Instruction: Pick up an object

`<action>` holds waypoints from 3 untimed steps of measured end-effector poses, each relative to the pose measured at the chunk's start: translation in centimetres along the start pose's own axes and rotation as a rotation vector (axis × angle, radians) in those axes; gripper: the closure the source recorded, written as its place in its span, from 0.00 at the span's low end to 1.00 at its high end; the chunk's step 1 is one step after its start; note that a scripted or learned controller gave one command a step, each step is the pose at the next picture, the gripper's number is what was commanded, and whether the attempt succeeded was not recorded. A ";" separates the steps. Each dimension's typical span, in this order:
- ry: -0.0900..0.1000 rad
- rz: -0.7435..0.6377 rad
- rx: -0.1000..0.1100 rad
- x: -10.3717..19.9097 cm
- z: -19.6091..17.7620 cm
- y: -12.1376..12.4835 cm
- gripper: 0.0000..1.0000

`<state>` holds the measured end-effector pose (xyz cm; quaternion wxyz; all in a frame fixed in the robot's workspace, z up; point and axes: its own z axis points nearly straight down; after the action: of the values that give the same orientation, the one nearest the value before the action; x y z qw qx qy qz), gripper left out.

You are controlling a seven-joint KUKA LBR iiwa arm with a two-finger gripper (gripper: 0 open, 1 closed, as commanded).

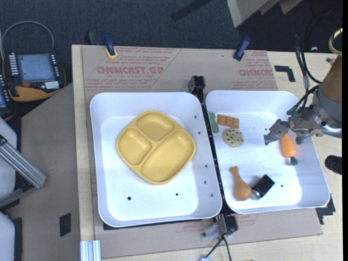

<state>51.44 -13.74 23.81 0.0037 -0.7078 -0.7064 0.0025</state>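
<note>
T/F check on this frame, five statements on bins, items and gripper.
1. The yellow divided plate lies in the left bin. True.
2. The carrot lies in the left bin. False: it is in the right bin, near its right side.
3. The gripper hangs over the right bin beside the carrot. True.
4. The cookie sits on the yellow plate. False: it lies on the right bin's floor, below the brown bar.
5. The drumstick and a black block lie close together in the right bin. True.
</note>
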 end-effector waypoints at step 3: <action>0.001 -0.002 -0.002 0.1 10.2 0.6 0.00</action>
<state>51.99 -13.61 13.64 0.0032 -0.7071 -0.7071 0.0014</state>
